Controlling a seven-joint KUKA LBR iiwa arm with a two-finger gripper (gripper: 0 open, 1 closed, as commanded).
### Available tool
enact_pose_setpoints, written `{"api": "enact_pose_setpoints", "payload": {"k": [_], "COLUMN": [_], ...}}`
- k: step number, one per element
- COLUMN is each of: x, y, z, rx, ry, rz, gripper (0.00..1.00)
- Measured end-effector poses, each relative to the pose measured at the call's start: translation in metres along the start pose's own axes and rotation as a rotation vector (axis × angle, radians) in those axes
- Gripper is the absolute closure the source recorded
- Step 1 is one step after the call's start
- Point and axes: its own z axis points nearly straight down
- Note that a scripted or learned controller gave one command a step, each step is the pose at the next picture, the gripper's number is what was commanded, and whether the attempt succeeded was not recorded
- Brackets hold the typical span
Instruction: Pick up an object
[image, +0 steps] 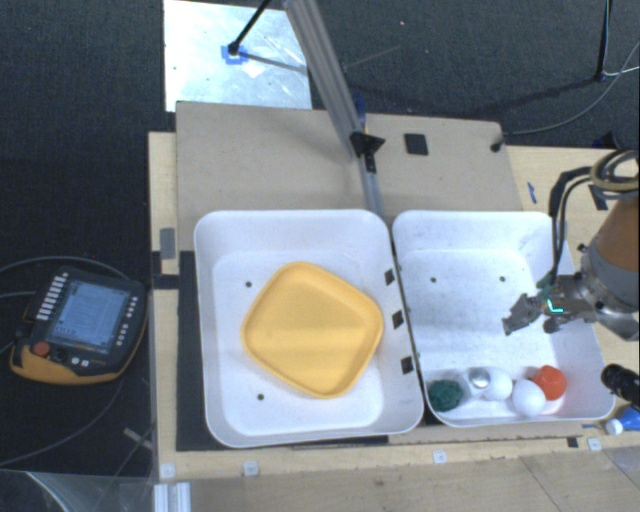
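The right bin (470, 262) holds a row of small things along its near edge: a dark green lump (446, 393), a small silvery piece (480, 378), a white ball (528, 398) and an orange-red ball (549, 381). My gripper (522, 314) hangs over the right part of this bin, up and slightly left of the orange-red ball and apart from all of them. It looks open, with nothing between its fingers. A green light glows on the wrist just behind it.
A large yellow square plate (312, 328) lies in the left bin (225, 250). A metal pole (335, 85) slants in from the top and ends near the bins' shared wall. A teach pendant (78, 322) lies on the floor at the left.
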Motion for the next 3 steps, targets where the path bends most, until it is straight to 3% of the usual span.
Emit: {"api": "enact_pose_setpoints", "payload": {"k": [1, 3], "x": [0.0, 0.001], "y": [0.0, -0.01], "z": [0.0, 0.099], "rx": [0.0, 0.005], "ry": [0.0, 0.001], "rz": [0.0, 0.001], "gripper": [0.0, 0.0]}}
